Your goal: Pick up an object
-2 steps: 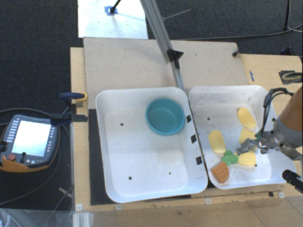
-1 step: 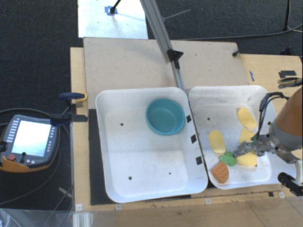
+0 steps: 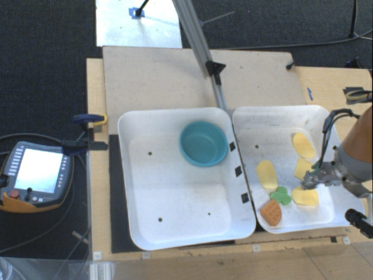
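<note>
The right bin [image 3: 274, 121] holds several pale yellow pieces: one at the back right [image 3: 303, 145], one in the middle [image 3: 267, 174], one by the gripper [image 3: 302, 168] and one at the front [image 3: 305, 197]. A small green object [image 3: 281, 196] lies beside an orange waffle-like piece [image 3: 271, 213] at the front. My gripper [image 3: 309, 180] reaches in from the right and hangs low over the yellow pieces on the bin's right side. Its tips are dark and small against the pieces.
A teal bowl [image 3: 203, 143] sits at the back of the left bin [image 3: 151, 214]. A slanted metal pole [image 3: 201, 42] crosses the bench behind the bins. A teach pendant [image 3: 35, 177] lies off the bench at left. Cables trail at the right edge.
</note>
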Available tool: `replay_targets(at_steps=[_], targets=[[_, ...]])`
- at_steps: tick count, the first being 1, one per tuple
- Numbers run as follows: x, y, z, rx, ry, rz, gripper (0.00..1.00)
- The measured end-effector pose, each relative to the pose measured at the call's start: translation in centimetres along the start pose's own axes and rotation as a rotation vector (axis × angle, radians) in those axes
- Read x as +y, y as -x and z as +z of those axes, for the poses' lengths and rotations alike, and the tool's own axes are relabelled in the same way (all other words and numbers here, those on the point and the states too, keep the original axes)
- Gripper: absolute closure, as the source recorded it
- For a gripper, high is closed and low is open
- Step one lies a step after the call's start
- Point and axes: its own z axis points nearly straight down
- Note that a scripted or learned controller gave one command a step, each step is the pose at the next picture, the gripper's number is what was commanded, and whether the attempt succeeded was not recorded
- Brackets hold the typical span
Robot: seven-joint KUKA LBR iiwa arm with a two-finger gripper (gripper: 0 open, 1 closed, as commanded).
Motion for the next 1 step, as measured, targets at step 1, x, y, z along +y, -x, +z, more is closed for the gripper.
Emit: replay_targets(at_steps=[1], targets=[[0.40,-0.04,-4.22,0.002,-0.005,0.000,1.00]])
